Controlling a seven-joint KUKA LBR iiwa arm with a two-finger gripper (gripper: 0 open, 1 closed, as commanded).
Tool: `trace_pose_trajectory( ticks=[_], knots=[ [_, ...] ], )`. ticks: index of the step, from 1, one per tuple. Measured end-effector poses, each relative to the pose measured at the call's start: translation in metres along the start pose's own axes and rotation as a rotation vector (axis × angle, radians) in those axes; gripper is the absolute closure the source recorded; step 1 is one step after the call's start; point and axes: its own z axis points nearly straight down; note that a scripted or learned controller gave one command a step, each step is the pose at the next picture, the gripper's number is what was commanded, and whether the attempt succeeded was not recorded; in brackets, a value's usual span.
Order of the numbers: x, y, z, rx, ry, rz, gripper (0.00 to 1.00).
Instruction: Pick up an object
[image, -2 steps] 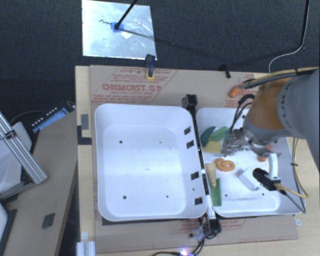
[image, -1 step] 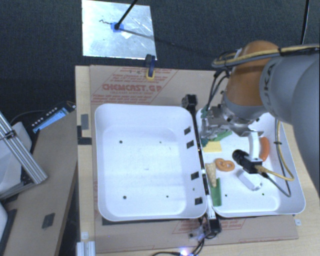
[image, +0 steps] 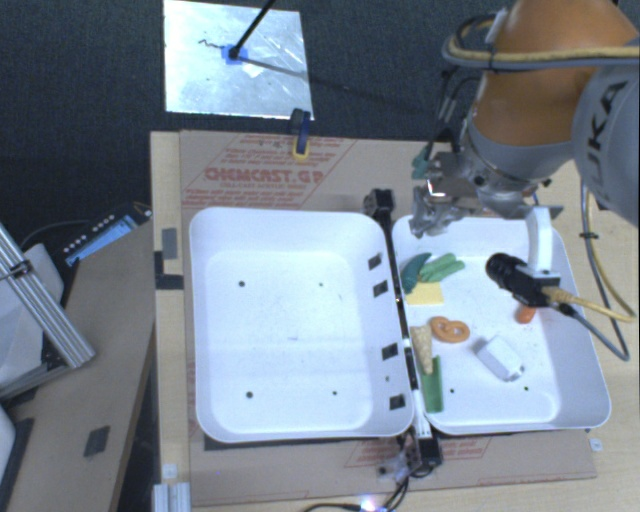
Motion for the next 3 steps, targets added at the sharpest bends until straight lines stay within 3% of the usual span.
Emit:
trace_pose_trajectory(
  ticks=[1,3],
  knots=[
    [0.021,0.026,-0.024,0.010,-0.003,0.005,1.00],
    [0.100,-0.062,-0.081,0.014,-0.003,0.005,1.00]
  ],
)
